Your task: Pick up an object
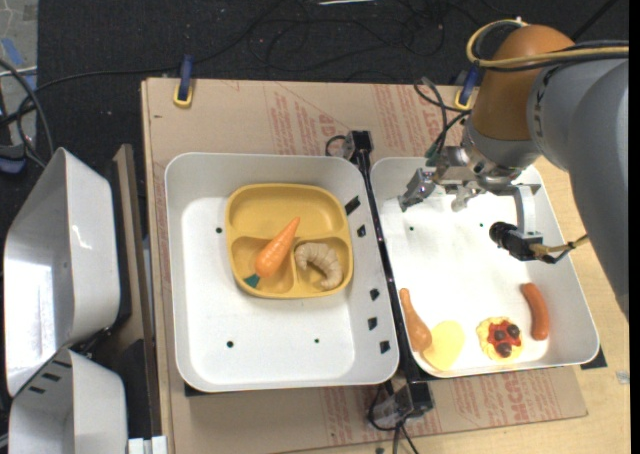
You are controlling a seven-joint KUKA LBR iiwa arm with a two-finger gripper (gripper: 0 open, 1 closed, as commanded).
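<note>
My gripper (437, 196) hangs over the far left part of the right bin (455, 252), below the orange wrist band. Its two metal fingers stand apart, open, with only bare bin floor between them. Along the near side of that bin lie an orange drumstick-shaped piece (414, 319), a pale yellow disc (448, 342), a small yellow piece with red and black toppings (500, 337) and a reddish sausage (538, 310). All of these are well clear of the gripper.
The left bin (200, 322) holds a yellow divided plate (290, 204) with a carrot (277, 247) and a pale curled piece (322, 263) on it. A black cable fitting (507, 238) sits over the right bin near the arm. The divider between the bins runs just left of the gripper.
</note>
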